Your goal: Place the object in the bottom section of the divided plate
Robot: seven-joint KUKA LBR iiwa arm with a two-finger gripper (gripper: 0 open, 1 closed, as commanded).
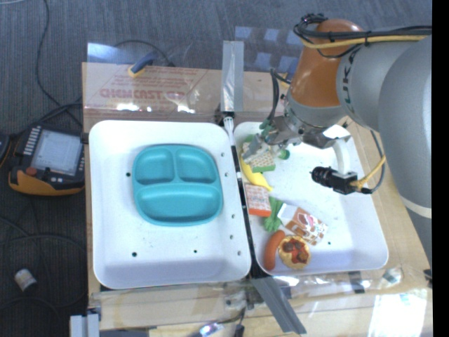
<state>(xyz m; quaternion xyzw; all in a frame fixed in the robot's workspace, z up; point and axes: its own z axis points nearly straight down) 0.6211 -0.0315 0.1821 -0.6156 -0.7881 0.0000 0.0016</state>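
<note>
A teal divided plate (177,184) lies in the left bin (116,244), with two small sections at the top and one wide section at the bottom. My gripper (265,146) hangs low over the upper left corner of the right bin (351,244), right above a pale waffle-like piece (262,161) and a yellow banana (257,177). Small green bits sit around the fingertips. The arm's wrist covers much of the gripper.
The right bin also holds a red-and-white packet (257,200), a green piece (275,215), a patterned card (306,225), a red sausage (274,243) and a pizza-like toy (295,253). A black cable plug (335,179) hangs by the arm. A handheld device (49,156) lies left of the bins.
</note>
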